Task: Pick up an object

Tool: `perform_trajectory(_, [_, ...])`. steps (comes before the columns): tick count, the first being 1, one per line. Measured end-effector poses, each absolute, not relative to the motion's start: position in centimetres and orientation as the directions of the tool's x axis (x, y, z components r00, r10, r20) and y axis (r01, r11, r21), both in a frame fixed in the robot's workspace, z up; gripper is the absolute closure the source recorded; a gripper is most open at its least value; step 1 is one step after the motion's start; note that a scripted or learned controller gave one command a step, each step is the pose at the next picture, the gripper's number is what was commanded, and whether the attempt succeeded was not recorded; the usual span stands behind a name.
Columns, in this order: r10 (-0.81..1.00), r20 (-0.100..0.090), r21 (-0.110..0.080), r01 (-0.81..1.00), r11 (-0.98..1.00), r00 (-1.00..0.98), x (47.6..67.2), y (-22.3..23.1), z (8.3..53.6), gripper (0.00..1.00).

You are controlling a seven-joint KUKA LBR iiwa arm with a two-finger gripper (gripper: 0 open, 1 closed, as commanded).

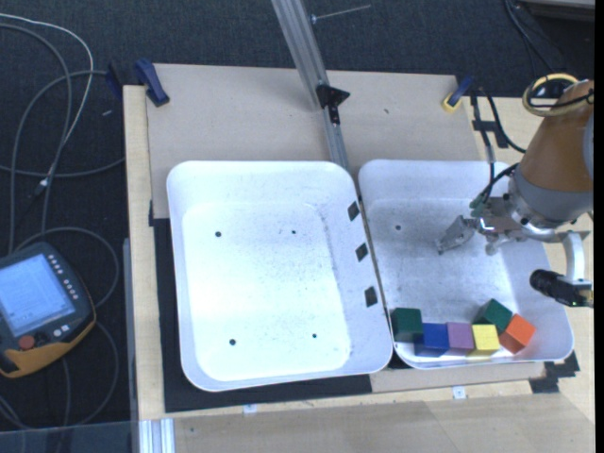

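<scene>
Several small blocks lie in a row along the front wall of the right bin [415, 182]: a green block [407, 322], a blue block [435, 338], a purple block [460, 335], a yellow block [484, 337], a dark green block [495, 311] and an orange block [517, 332]. My gripper [472, 242] hangs over the middle of that bin, behind the blocks and apart from them. Its two fingers are spread open with nothing between them.
The left bin [189, 182] sits beside the right one, their walls meeting along a line of black clips [361, 250]. A metal rail [302, 36] slants in from the back. A teach pendant [38, 300] and cables lie on the floor at the left.
</scene>
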State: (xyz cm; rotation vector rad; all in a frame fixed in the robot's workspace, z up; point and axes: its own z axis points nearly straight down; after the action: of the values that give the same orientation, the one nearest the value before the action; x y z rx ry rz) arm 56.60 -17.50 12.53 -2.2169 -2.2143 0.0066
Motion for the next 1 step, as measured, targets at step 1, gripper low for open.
perform_trajectory(1, [1.0,-0.001,0.011,1.0,0.006,-0.006,61.27,-12.95,23.09,0.0])
